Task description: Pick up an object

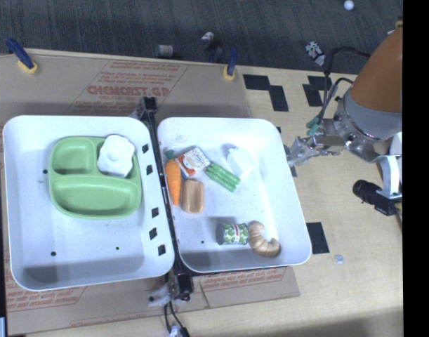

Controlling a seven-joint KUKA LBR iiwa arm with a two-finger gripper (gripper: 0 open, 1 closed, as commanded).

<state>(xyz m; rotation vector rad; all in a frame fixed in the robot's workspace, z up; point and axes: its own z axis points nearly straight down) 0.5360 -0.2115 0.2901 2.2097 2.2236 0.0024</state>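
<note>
We see the grey arm with its orange band reaching in from the right, its gripper (298, 150) hovering over the wooden counter (340, 209) just right of the right-hand shallow white bin's (288, 209) edge, holding nothing. We cannot tell from this slant whether it is spread or closed.

In the right bin lie an orange plastic carrot (173, 180), touching a tan hot-dog bun (192, 196) on its right, a small red-and-white packet (194, 159) at the far side, a green ridged stick (222, 177) beside it, and a pale translucent cup (239, 160) further right. Nearer us sit a small green-labelled can (234, 234) on its side and a brown croissant (263, 239) touching it.

The left white bin (24, 251) holds a green divided plastic tray (88, 188) with a white rounded object (116, 154) in its far right compartment.
</note>
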